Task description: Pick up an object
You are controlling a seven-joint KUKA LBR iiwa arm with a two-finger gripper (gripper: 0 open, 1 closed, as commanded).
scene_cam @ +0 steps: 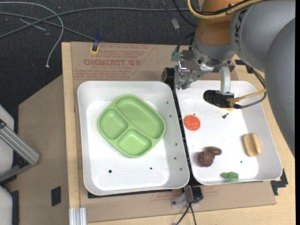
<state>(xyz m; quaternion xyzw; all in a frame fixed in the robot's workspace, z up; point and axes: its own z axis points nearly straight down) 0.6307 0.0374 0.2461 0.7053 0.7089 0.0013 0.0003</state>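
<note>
- Orange round flat disc point(191, 123) — lying free in the right white bin point(262, 125), just below the gripper point(185, 78).
- Gripper state: can't tell.
- Best drop straight down — centred, clear of the bin wall.

White bins point(89, 125) hold a pale green divided plate point(131, 125), an orange disc point(191, 123), a dark brown lump point(207, 156), a tan block point(252, 144) and a small green piece point(229, 176).
</note>
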